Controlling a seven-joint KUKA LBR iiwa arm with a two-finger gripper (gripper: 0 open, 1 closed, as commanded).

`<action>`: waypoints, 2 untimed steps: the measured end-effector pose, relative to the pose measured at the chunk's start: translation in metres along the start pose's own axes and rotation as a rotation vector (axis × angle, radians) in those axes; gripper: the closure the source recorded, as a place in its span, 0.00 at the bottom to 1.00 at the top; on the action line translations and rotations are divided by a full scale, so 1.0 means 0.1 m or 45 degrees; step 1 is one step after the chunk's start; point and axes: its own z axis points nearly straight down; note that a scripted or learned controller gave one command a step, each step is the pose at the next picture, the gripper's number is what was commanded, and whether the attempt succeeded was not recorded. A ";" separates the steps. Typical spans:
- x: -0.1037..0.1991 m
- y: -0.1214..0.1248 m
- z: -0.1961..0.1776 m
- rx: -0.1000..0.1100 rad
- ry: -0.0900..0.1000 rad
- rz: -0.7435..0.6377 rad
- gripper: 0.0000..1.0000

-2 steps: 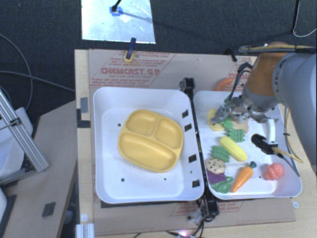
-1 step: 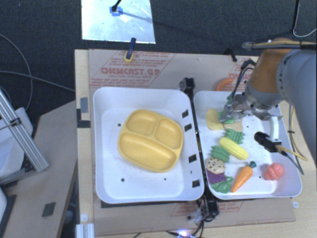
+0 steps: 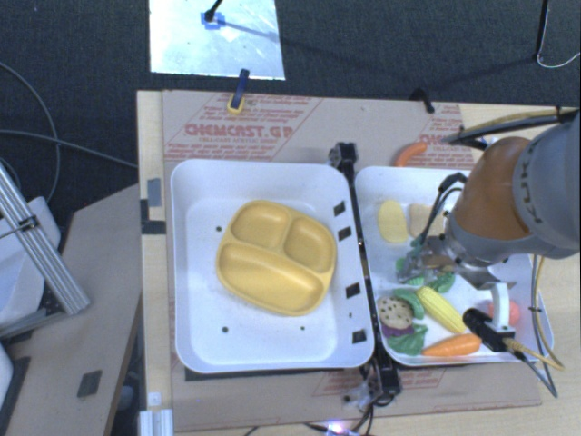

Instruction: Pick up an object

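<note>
The right bin [image 3: 368,209] holds several toy foods. A yellow piece [image 3: 392,221] and a pale piece [image 3: 419,217] lie near its back. A corn cob [image 3: 440,309], an orange carrot [image 3: 451,344], a round brown slice [image 3: 395,311] and green leaves [image 3: 410,339] lie at its front. My gripper [image 3: 419,267] is down in this bin, right over a green leafy piece [image 3: 442,281], just behind the corn cob. The wrist hides what is under it. A red piece [image 3: 514,312] peeks out at the bin's right side.
The left bin [image 3: 195,234] holds a yellow divided plate [image 3: 275,256]. An orange toy [image 3: 409,153] lies on the cardboard behind the right bin. A black-clipped divider [image 3: 352,243] runs between the bins. The arm covers the right bin's far right part.
</note>
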 end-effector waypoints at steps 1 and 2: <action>-0.58 0.73 -0.61 -0.026 -0.011 -0.003 1.00; -0.16 0.18 0.01 -0.004 -0.001 -0.002 1.00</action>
